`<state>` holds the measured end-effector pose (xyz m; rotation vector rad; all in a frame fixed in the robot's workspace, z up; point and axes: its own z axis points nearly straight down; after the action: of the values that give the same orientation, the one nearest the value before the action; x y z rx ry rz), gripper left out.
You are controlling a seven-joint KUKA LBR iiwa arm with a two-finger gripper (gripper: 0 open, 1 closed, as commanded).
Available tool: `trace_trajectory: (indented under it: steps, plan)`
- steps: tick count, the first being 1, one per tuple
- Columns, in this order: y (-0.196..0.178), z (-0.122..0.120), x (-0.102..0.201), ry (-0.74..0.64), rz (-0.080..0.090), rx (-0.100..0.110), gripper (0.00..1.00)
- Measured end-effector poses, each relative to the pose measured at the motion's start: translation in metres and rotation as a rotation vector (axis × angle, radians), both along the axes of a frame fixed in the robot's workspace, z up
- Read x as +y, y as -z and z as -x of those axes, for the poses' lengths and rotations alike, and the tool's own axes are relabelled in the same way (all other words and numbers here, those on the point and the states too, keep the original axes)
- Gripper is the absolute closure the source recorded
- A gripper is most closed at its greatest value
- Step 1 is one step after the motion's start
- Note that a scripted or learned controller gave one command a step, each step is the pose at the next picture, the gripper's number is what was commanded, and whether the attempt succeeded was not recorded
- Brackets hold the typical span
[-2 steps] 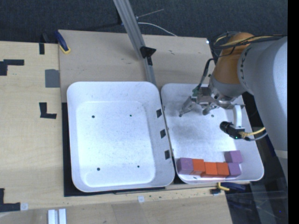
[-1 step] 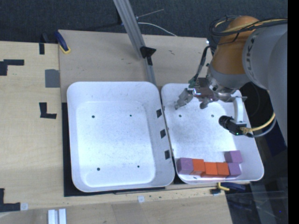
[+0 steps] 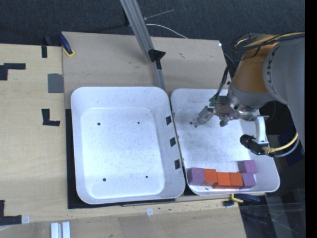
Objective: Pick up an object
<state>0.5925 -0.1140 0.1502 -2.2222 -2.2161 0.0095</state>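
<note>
The table (image 3: 29, 148) is pale wood with black tape marks, and the floor behind it is dark carpet. Two white bins stand side by side on a black mat. The left bin (image 3: 121, 95) has only dark specks. In the right bin (image 3: 198, 100), purple and orange blocks (image 3: 223, 176) lie in a row along the near wall. The gripper (image 3: 212, 118) hangs over the far part of this bin, well apart from the blocks, its fingers spread and pinching nothing.
</note>
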Motion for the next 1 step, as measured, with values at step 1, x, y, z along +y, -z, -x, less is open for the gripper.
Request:
trace_trajectory:
  steps: [1]
  plan:
    - [-0.0959,0.0321,0.0387,-0.007,-0.003,-0.012,0.00]
